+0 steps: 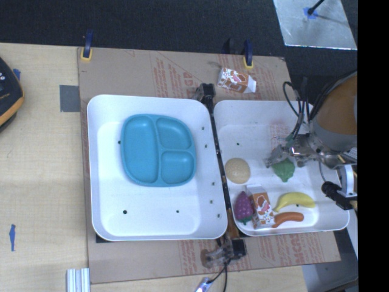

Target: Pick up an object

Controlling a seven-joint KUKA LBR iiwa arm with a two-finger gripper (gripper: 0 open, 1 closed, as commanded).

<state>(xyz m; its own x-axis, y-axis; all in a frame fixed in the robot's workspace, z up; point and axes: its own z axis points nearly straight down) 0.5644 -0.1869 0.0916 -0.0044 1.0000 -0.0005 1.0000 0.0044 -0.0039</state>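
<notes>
The gripper [281, 157] sits low in the right bin [243, 117], directly above and touching the upper edge of a small green toy [284, 171], so the thing it most likely aims at lies just below and slightly right of the tool in the camera view. Whether the fingers are spread or closed cannot be told; dark metal and cables blur together there. The green toy is partly covered by the gripper, and its shape is hard to read (possibly a leafy vegetable). Nearby lie a tan round piece [237, 170], a banana [295, 201] and a purple grape bunch [244, 205], all apart from the tool.
</notes>
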